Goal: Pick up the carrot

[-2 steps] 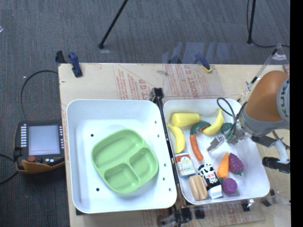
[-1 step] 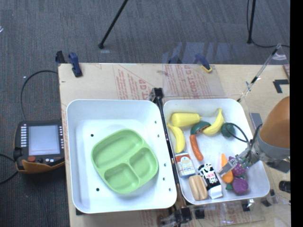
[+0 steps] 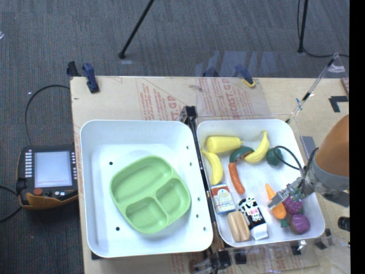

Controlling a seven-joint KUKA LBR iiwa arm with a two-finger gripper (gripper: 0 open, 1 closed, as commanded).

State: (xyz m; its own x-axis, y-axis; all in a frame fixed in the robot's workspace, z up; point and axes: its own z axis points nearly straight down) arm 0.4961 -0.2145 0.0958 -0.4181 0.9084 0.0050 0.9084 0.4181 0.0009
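Camera view bananas: two.
Carrot: one, part-hidden under gripper.
Grip: cannot tell.
Green tray: one.

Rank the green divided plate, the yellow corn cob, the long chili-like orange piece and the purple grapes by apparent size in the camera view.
1. green divided plate, by far the largest
2. yellow corn cob
3. long orange piece and purple grapes: look too alike in size to rank.

end effector over carrot in right bin.
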